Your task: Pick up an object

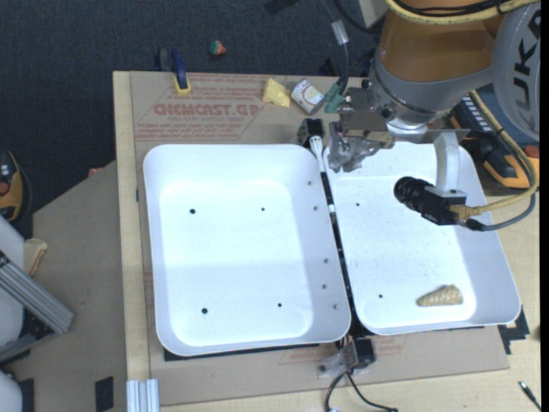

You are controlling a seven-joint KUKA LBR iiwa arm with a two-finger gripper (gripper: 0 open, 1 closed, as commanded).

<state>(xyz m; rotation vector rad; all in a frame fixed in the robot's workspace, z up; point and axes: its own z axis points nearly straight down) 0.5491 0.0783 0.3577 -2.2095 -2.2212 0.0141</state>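
A small tan, ridged, shell-like object (440,297) lies in the right bin (403,256) near its front right corner. My gripper (346,155) hangs at the far left corner of that bin, close to the divide between the two bins and well away from the tan object. The big grey and orange arm (437,33) above it hides much of the bin's far edge. A black cylinder on a cable (426,201) juts out below the wrist over the middle of the right bin. Nothing is visible between the fingers.
The left bin (171,196) sits beside the right one, their rims touching along a black seam (334,230). Behind the bins, on the board, are a yellow scrap (276,93), a small white item (304,95) and a blue clamp (178,69).
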